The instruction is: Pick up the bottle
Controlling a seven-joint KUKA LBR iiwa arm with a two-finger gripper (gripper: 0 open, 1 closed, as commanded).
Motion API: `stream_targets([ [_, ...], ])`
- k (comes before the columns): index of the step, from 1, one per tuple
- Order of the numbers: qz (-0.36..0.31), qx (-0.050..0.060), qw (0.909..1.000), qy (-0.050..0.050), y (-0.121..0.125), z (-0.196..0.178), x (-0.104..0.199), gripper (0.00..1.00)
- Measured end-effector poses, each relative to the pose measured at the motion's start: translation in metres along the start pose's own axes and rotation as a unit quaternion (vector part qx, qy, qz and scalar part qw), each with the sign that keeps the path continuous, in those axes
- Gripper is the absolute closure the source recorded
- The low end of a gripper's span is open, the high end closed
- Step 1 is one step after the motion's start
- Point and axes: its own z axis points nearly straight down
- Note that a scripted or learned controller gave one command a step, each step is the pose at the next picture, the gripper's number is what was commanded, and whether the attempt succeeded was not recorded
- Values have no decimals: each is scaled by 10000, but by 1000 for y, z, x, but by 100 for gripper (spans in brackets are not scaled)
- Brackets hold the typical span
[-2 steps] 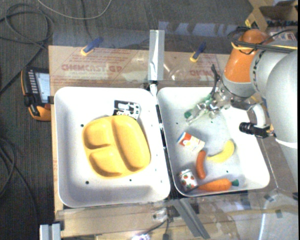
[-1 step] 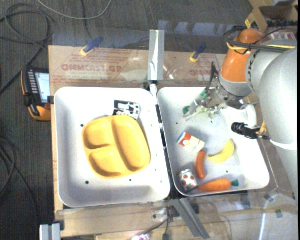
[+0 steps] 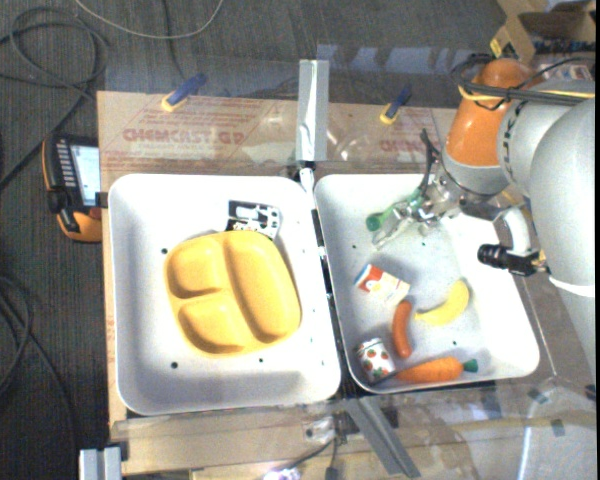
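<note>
I've got the gripper (image 3: 427,206) down at the far end of the right bin (image 3: 510,353) right over the bottle (image 3: 392,218), can't tell its jaw state, and that clear, green-capped bottle looks light, slick and rollable, so I'd pinch mid-body.

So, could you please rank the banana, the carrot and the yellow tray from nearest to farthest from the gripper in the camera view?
Measured from the gripper, at the right bin's far edge:
1. Banana, right bin, just below the gripper.
2. Carrot, along the right bin's near edge.
3. Yellow tray, across in the left bin.
</note>
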Motion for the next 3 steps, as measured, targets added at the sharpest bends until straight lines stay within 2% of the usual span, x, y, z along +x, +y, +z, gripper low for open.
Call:
stream_targets([
  [1,0,-27,10000,-50,0,-10,-3,100],
  [2,825,-217,9963,-46,24,-78,50,100],
  [3,825,-215,9963,-47,24,-78,50,0],
])
